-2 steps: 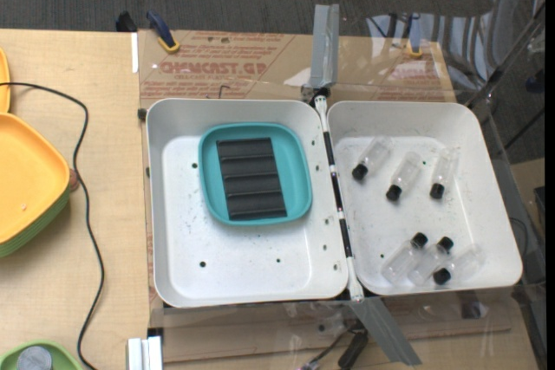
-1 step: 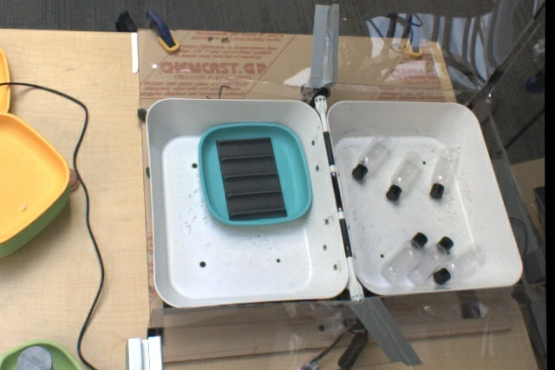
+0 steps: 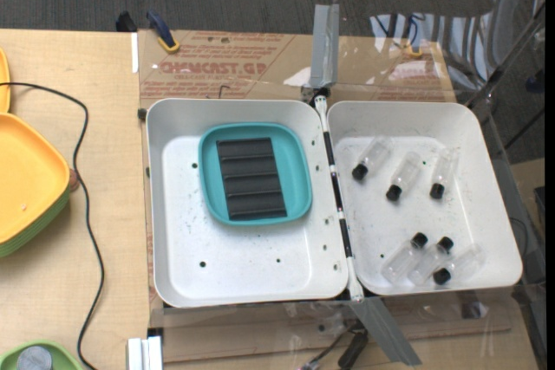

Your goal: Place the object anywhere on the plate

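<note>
A teal square plate (image 3: 212, 186) lies in the left white bin (image 3: 173, 264), and a black ribbed block (image 3: 251, 178) rests on its middle. In the right bin (image 3: 490, 178) lie several clear plastic vials with black caps: one (image 3: 369, 160) at the upper left, another (image 3: 401, 178) beside it, a third (image 3: 440, 174) further right. More vials (image 3: 425, 260) are clustered near the bin's front right corner.
A brown cardboard sheet (image 3: 225, 65) lies behind the bins, with a metal post (image 3: 324, 48) rising at the seam. Yellow and green plates (image 3: 26, 186) are stacked at the far left of the wooden bench, crossed by a black cable (image 3: 87, 212).
</note>
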